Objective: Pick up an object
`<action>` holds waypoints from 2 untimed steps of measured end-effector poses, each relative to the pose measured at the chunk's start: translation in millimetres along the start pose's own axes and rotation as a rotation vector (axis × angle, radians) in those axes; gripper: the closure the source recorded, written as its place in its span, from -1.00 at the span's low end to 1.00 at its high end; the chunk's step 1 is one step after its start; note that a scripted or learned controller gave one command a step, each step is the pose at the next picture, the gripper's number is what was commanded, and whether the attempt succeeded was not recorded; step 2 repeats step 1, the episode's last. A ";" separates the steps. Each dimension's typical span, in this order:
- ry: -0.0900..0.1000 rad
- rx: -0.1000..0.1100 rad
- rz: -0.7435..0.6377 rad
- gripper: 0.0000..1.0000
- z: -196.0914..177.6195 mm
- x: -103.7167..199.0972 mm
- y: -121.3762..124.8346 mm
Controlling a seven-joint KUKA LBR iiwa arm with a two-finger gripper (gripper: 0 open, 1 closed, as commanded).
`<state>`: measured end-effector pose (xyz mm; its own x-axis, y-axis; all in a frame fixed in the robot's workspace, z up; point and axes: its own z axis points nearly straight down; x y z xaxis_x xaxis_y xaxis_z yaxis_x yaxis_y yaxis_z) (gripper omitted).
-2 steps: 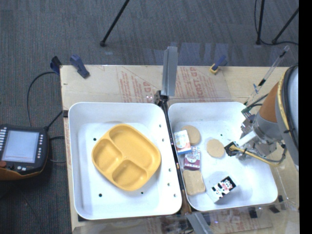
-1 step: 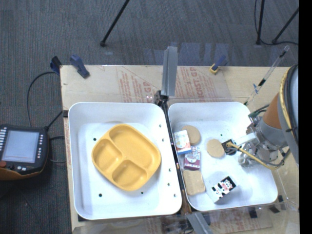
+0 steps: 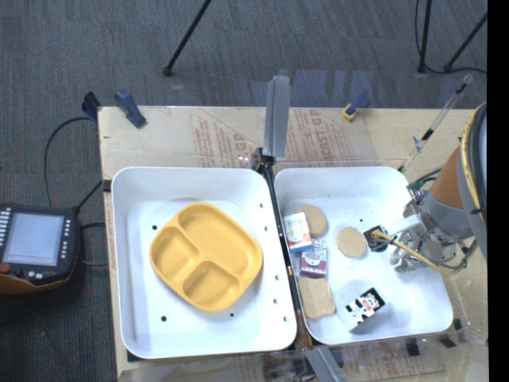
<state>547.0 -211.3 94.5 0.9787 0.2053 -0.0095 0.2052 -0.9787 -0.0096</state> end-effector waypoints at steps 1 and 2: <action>-0.004 0.004 -0.003 1.00 -8.2 -0.8 -0.5; -0.004 0.004 -0.003 1.00 -8.2 -0.8 -0.5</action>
